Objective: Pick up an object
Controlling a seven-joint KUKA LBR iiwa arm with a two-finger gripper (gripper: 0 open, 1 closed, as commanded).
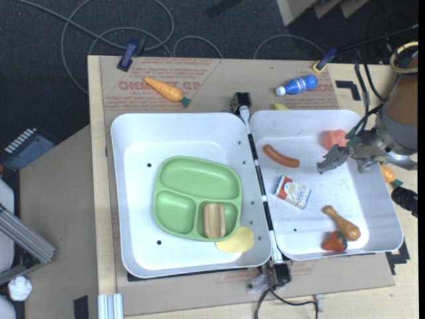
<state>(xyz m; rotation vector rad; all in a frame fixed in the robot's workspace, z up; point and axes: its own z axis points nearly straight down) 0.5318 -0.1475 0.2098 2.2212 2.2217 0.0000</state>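
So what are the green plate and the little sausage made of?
The green divided plate looks like smooth matte plastic: even colour, soft moulded edges. The small reddish-brown sausage is probably toy plastic or rubber, slightly shiny; hard to tell from here.

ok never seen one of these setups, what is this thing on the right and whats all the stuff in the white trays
You are looking down at a slant from one fixed camera above a bench. The grey machine coming in from the right is a robot arm, and its hand is the dark two-finger part at its tip, hanging over the right bin. Nothing shows between its fingers.

The right bin holds toy food: a sausage, a pink piece, a small carton, a drumstick and a strawberry.

The left bin holds a green divided plate with a bread piece in one compartment, and a yellow piece at the plate's edge.

Outside the bins, on the bench, lie a toy carrot and a blue bottle.
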